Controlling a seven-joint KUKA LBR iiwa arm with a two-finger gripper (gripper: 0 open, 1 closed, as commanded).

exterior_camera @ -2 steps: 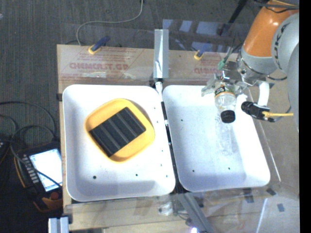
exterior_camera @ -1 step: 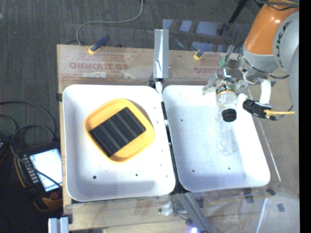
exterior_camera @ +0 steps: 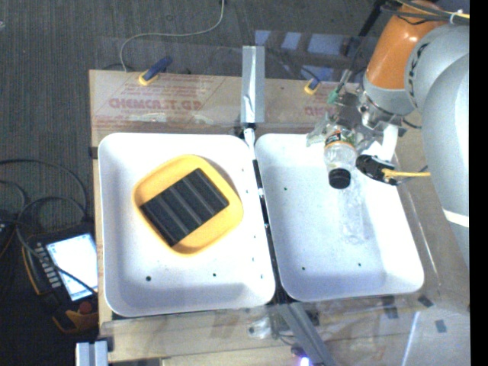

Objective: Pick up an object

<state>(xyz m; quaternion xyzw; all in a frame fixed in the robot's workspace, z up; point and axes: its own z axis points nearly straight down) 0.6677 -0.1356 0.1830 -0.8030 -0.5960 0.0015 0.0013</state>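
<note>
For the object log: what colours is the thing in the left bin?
Yellow body with a black ribbed panel on top, seen in the camera view.

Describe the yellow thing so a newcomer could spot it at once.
Two white bins sit side by side on the bench; look in the left bin. Near its middle lies the yellow object, rounded, with a black ribbed panel on top. It is the brightest thing in the bins.

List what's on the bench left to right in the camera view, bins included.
Left bin → yellow object with a black ribbed top lying in it → right bin → clear plastic bottle with a black cap in that bin, under the gripper.
</note>
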